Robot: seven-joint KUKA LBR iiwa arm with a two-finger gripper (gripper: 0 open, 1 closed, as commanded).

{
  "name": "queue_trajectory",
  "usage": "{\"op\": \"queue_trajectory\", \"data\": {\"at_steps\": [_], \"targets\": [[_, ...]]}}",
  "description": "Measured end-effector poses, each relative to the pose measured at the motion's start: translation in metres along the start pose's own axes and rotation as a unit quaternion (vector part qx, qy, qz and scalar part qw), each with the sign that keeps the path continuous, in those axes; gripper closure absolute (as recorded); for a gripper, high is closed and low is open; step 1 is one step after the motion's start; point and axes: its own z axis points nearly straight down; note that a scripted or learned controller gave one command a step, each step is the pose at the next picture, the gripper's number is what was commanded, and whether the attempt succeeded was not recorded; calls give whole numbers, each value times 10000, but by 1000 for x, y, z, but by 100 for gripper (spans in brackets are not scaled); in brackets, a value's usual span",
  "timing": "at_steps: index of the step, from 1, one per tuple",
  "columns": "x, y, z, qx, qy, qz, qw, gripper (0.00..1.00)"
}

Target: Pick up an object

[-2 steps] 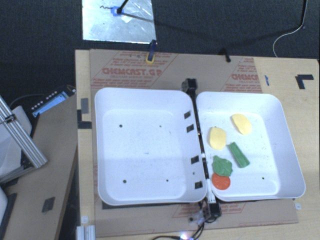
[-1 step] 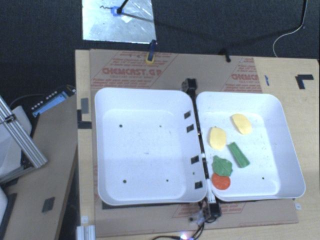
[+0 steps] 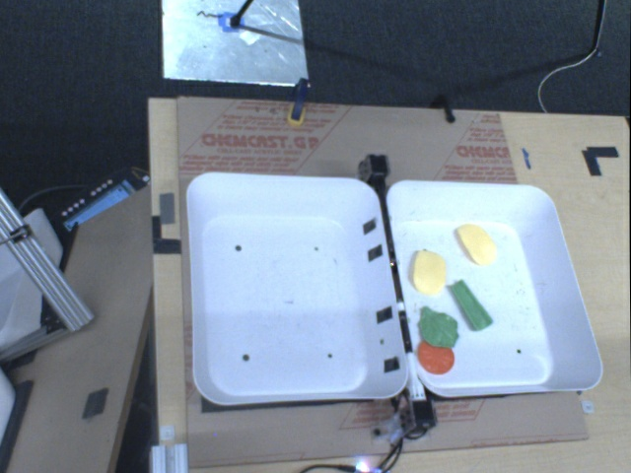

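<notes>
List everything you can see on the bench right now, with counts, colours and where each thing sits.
white bins: 2, white, side by side on the bench; left bin, right bin
yellow pieces: 2, yellow, right bin; one toward the back, one left of centre
green stick: 1, green, right bin, lying at a slant near the centre
green leafy piece: 1, green, right bin, front left, touching the red piece
red round piece: 1, red-orange, right bin, front left corner
cardboard sheet: 1, brown with red print, under both bins
silver sheet: 1, silver, on the dark floor behind the bench
</notes>
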Motion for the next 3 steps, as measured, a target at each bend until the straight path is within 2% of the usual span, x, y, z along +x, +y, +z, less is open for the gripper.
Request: {"op": "queue_trajectory", "data": {"at_steps": [1, 3], "targets": [[3, -134, -3, 13, 14, 51, 10000, 100], [0, 4, 1, 10, 5, -2, 10000, 100]]}}
